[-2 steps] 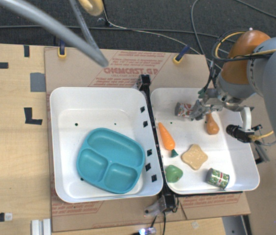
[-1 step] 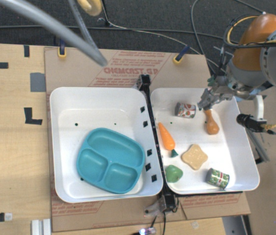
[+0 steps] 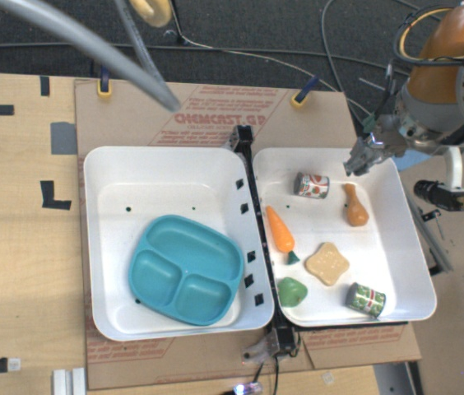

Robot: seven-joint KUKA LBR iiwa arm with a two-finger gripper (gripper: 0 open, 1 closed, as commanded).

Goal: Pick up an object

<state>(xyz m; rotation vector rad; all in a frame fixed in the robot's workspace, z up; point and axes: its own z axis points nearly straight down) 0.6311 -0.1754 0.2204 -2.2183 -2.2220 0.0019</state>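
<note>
The gripper (image 3: 362, 160) hangs over the right bin's (image 3: 405, 220) far edge, just beyond the chicken drumstick (image 3: 354, 205) and near the small can (image 3: 312, 185); whether it grips anything cannot be told. Nearer lie a carrot (image 3: 280, 229), toast slice (image 3: 327, 263), green vegetable (image 3: 291, 291) and second can (image 3: 367, 299), while the left bin (image 3: 100, 220) holds a blue divided plate (image 3: 185, 269)

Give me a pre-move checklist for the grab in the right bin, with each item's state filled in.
1. Gripper over the right bin: ok, at its upper right edge.
2. Finger opening: cannot tell.
3. Nothing held: cannot tell.
4. Nearest targets free-standing: ok, the can and the chicken leg lie apart.
5. Carrot clear of the divider: ok, just beside it.
6. Blue tray out of the path: ok, in the left bin.
</note>
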